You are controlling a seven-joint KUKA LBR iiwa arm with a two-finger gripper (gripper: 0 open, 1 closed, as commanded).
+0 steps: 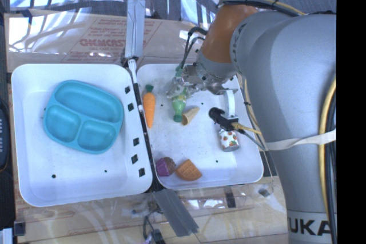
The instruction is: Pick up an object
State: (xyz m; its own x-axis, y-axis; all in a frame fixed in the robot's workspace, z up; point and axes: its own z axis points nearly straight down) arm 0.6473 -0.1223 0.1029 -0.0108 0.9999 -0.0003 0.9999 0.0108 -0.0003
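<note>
The tool point(182, 87) is lowered into the right bin point(246, 171), above a green toy point(179, 107). Its state cannot be told. A carrot point(148, 109) is seen just left.

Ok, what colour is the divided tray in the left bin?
Light blue, all over. The divided tray shows plainly in the camera view, lying in the left bin.

The grey arm point(291, 100) comes in from the right side of the view and fills much of that side, its thick body running from the bottom edge up and bending over toward the left. An orange band point(224, 31) wraps it just above the wrist. Below and left of that band the wrist narrows and tilts downward, ending in the gripper point(182, 88), which sits low and points to the left.
</note>
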